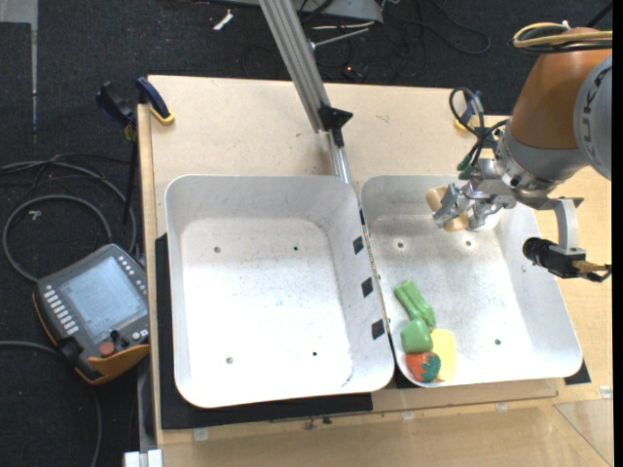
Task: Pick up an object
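Reach step: my gripper (458, 210) hangs over the right bin's (531, 290) far end, grip state indiscernible, well apart from the green toy (416, 305) at the near edge; next, travel there

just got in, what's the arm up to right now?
The arm's gripper is over the back of the right bin, with a small tan object at its fingertips; whether it's actually gripped is hard to tell. The other objects, green pieces, a yellow one and a red-orange one, lie clustered at that bin's front left corner. The left bin is beside it.
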### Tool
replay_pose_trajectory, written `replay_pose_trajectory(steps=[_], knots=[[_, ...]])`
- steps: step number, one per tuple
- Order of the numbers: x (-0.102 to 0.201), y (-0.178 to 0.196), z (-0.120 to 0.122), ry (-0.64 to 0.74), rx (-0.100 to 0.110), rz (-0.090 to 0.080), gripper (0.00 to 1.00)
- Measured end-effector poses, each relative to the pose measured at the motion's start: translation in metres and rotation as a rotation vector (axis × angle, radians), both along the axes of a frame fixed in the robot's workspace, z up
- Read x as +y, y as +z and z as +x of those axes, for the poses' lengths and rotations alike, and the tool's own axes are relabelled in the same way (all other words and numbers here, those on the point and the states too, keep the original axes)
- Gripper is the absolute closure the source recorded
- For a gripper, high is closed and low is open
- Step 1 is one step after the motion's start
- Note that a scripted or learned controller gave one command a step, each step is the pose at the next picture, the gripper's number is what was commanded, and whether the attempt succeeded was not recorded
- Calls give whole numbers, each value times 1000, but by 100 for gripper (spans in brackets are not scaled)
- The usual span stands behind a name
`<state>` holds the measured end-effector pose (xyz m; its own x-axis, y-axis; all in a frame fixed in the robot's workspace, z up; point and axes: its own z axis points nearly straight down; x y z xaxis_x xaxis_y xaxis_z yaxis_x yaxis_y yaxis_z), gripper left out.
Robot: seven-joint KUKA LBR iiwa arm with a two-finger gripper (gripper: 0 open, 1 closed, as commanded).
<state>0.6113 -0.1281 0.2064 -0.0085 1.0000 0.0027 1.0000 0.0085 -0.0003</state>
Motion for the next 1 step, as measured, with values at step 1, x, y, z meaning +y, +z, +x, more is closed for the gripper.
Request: replay_pose_trajectory(steps=[1], knots=[[59,-5,-8,0,2,0,100]])
